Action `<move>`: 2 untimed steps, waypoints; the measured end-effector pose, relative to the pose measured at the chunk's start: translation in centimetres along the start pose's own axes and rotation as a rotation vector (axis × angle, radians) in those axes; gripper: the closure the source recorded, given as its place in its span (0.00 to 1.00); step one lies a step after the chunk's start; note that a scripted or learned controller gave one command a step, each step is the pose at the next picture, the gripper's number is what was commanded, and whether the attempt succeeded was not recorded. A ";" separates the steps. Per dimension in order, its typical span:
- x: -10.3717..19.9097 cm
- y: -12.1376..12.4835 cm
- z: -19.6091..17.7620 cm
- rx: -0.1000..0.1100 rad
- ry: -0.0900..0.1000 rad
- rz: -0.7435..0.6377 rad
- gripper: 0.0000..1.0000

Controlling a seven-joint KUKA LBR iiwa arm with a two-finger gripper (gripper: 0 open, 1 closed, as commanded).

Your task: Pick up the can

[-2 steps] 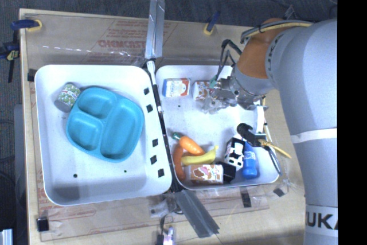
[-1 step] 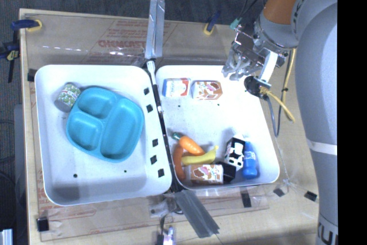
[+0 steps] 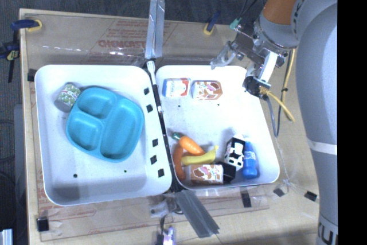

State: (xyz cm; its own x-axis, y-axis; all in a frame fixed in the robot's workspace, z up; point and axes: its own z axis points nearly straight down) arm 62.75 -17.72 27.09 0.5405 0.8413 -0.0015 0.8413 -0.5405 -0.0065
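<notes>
Plainly the trouble lies at the far end from the pincer (image 3: 225, 57). The can (image 3: 68, 96) rests in the back corner of the left bin (image 3: 43, 140), well apart from the pincer, across both bins and a little nearer the viewer than it. It seems to lie tilted between the bin wall and the blue divided plate (image 3: 106, 123), touching the plate's rim or just beside it. A grasp there could catch the plate's edge, jam against the wall, or nudge the can so it rolls away.

Closer to the pincer, just below and left of it, two sealed cups (image 3: 192, 89) lie in the right bin (image 3: 229, 117); a short reach would land on those instead. The pincer hangs above that bin's back rim. Whether it is spread or pressed together I cannot tell.
</notes>
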 end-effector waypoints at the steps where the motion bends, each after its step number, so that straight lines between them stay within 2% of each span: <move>1: -1.6 -5.7 16.0 0.003 -0.002 -0.170 0.00; 2: -4.1 -3.0 15.9 -0.001 0.000 -0.180 0.00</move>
State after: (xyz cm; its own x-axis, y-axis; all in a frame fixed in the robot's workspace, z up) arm 57.88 -19.51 11.17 0.3816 0.9243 -0.0002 0.9243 -0.3816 -0.0054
